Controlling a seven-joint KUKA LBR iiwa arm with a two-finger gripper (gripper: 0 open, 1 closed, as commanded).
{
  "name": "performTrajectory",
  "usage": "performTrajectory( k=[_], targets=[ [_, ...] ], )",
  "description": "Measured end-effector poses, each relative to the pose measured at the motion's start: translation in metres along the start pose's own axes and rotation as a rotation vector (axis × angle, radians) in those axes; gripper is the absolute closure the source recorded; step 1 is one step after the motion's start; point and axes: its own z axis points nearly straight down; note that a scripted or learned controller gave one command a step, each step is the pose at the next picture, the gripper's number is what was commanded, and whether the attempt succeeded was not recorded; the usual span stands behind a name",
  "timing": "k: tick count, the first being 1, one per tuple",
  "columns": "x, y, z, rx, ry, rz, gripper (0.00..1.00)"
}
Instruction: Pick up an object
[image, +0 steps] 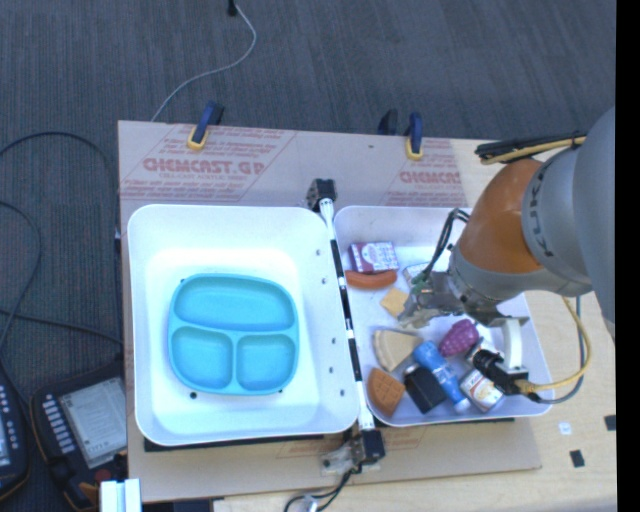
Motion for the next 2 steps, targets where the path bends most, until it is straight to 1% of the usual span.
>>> performTrajectory(
  k=[1, 2],
  targets=[
    [0.0001, -0.0001, 0.0001, 0.0, 0.0, 0.0, 0.0],
    [0.0004, 0.0006, -0.0084, 0.001, 0.001, 0.0, 1.0]
  ],
)
